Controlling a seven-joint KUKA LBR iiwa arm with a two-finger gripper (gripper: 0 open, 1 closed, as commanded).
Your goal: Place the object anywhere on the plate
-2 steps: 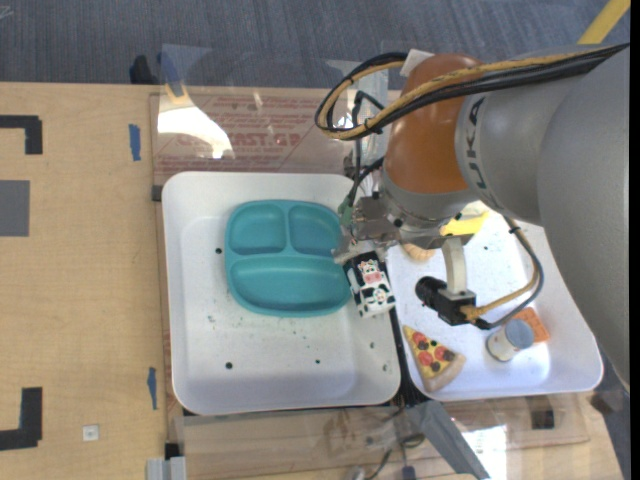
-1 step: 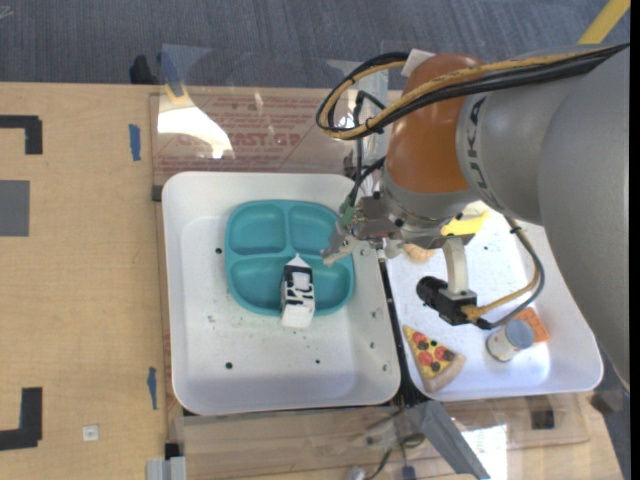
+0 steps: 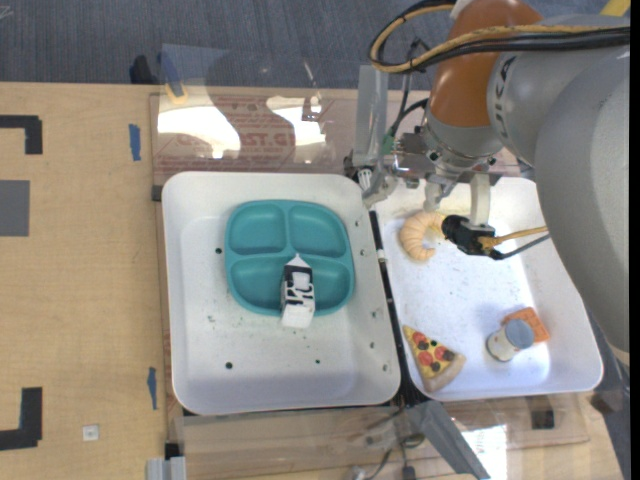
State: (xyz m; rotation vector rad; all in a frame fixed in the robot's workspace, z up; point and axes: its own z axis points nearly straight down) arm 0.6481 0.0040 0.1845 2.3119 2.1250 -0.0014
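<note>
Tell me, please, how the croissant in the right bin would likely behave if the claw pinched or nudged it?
The croissant looks like a plastic toy, so probably light and stiff. Its curved, ridged back may slip between fingers. Lying flat on the right bin, it would likely slide or spin rather than roll.

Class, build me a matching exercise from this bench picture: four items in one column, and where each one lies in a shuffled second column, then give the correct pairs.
Column 1
1. croissant
2. pizza slice
3. black and white toy
4. orange and grey cup

Column 2
A. on the front edge of the teal plate, in the left bin
B. front left corner of the right bin
C. rear of the right bin, just under the gripper
D. right bin, to the right of the pizza slice

Pairs: 1-C, 2-B, 3-A, 4-D
</note>
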